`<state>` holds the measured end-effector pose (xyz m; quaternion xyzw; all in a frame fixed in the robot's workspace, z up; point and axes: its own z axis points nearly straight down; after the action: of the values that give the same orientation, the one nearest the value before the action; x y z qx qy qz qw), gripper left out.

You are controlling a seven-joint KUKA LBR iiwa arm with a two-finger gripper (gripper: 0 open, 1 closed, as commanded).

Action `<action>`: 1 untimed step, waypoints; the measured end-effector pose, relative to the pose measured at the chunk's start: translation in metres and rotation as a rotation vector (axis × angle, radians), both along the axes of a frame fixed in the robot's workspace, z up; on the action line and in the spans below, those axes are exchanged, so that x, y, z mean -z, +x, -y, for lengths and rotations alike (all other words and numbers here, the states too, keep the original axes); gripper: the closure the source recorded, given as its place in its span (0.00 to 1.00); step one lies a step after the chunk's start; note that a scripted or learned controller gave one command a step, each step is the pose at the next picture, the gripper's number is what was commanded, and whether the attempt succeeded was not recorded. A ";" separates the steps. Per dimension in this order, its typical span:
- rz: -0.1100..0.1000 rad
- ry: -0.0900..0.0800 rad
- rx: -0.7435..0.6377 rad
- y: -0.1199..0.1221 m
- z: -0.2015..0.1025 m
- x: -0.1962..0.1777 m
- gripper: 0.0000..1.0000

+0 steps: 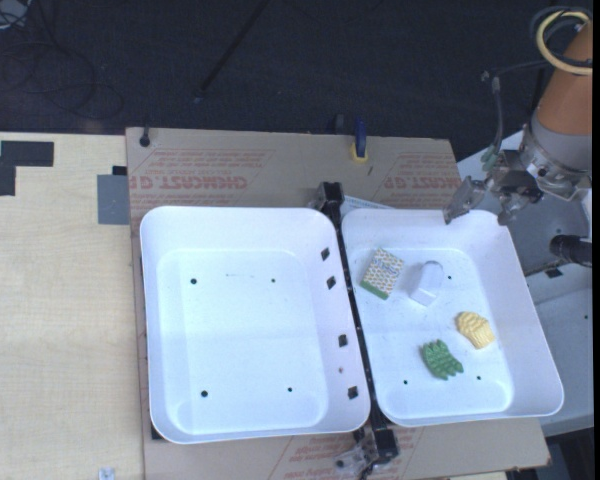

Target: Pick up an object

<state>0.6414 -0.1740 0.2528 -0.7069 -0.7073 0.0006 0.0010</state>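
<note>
The gripper (477,200) hangs over the far right corner of the right bin (525,298), just above its rim. Two fingers show, spread apart, with nothing between them and nothing touched. Above it the grey wrist rises into the orange band of the arm (562,98), with a yellow cable loop (565,40) at the top.

In the right bin lie four items, all well apart from the gripper. A small block with a checked white-and-green top (382,272) lies in the far left part of the bin. Just beside it to the right sits a pale white piece (425,281), hard to make out against the bin floor. A yellow lumpy object (475,329) lies near the right wall. A green ridged object (441,358) lies nearer the front, between the block and the yellow item.

The left bin (160,318) sits touching the right bin along a black-clipped seam.

Both bins rest on a brown cardboard sheet (230,173). Red printing runs along its far edge, mirrored or inverted; the letters cannot be read with confidence. A blue-and-yellow clamp (359,142) grips the far edge of the sheet.
</note>
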 end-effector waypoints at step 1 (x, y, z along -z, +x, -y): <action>0.000 0.000 -0.002 0.000 0.000 -0.010 1.00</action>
<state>0.6416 -0.1740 0.2625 -0.7063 -0.7079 0.0007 0.0013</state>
